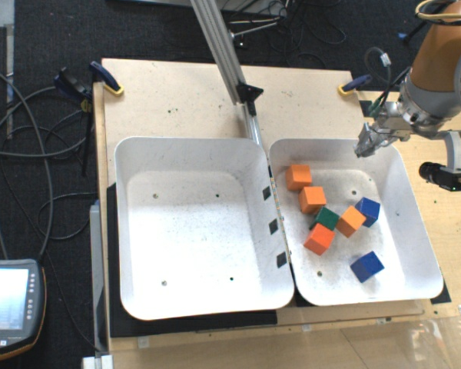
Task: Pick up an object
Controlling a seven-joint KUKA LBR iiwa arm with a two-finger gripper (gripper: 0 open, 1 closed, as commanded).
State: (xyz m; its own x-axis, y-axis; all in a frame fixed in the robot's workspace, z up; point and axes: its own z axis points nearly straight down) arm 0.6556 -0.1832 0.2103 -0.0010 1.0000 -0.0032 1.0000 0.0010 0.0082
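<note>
1. The arm (438,60) enters from the right side of the camera view, with its orange band above the wrist.
2. The gripper (366,146) sits above the far right corner of the right bin (415,229), over the rim area. Whether it is apart or together cannot be told at this size. No block is visible in it.
3. The right bin holds seven blocks, all lying on the bin floor:
   - an orange block (298,177) nearest the far edge;
   - a second orange block (313,199) just beside it, toward the front;
   - a green block (325,219), touching the cluster in the middle;
   - a third orange block (352,221), beside the green one;
   - a blue block (368,210), touching that orange block on its right;
   - a red-orange block (319,239) in front of the green one;
   - a second blue block (366,266), apart from the rest, near the front.
4. The left bin (138,206) lies against the right bin on the desk (177,98).
5. A metal bar (219,41) slants down to the seam between the bins.
</note>
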